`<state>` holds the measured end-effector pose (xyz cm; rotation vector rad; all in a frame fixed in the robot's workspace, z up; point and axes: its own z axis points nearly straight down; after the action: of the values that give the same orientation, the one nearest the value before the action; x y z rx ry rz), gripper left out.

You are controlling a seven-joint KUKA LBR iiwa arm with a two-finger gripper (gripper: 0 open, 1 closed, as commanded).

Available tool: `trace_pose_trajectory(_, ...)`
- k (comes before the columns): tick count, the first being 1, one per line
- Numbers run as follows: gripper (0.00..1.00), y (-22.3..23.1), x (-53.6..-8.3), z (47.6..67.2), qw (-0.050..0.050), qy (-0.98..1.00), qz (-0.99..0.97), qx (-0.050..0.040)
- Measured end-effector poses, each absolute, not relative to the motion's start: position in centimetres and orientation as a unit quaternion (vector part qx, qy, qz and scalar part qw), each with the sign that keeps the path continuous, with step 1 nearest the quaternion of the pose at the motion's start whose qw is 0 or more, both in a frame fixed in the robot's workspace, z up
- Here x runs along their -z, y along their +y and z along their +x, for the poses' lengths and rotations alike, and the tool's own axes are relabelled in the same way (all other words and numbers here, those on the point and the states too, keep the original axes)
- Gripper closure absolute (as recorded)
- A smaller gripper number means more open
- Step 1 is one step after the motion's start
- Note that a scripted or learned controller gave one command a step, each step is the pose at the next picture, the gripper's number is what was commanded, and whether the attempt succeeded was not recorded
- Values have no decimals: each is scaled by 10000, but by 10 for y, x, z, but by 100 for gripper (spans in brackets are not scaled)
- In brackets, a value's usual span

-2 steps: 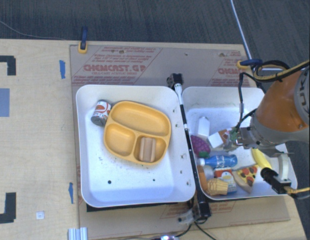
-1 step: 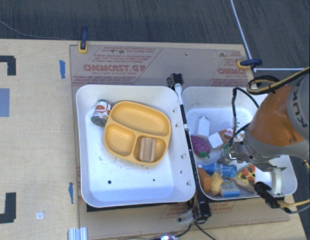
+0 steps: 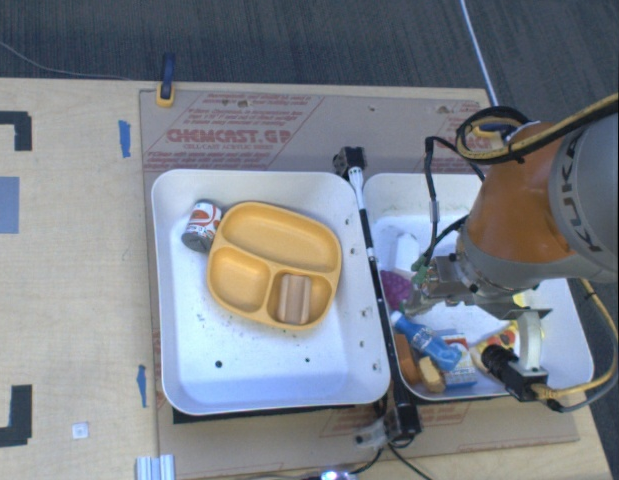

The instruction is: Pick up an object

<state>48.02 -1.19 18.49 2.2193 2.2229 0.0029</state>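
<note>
Arm (image 3: 529, 208) hangs over the right bin (image 3: 579, 368), wrist low above the clutter there, likely lining up a grab; its grip state can't be told. Candidate objects: purple thing (image 3: 397, 286) and blue packet (image 3: 429, 343) just left of the wrist, yellow tray (image 3: 274, 265) and can (image 3: 200, 226) in the left bin (image 3: 259, 368).

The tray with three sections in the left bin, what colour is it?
Yellow. The tray shows clearly in the camera view.

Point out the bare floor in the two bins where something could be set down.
Left bin: a wide bare strip along the near edge, below the yellow divided tray, plus a narrower strip along the far rim. A small can crowds the tray's far-left corner. Right bin: crowded, with the arm over it and a purple item and blue packet clustered near-left.
</note>
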Motion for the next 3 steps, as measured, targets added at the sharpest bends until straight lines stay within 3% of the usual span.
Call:
trace_pose_trajectory(1, 100, -80, -185, 486, 15, 7070, 7073, -2)
trace_pose_trajectory(2, 100, -17, -185, 491, 9, 7076, 7066, -7)
trace_pose_trajectory(3, 100, -65, -185, 480, -1, 7073, 7069, -3)
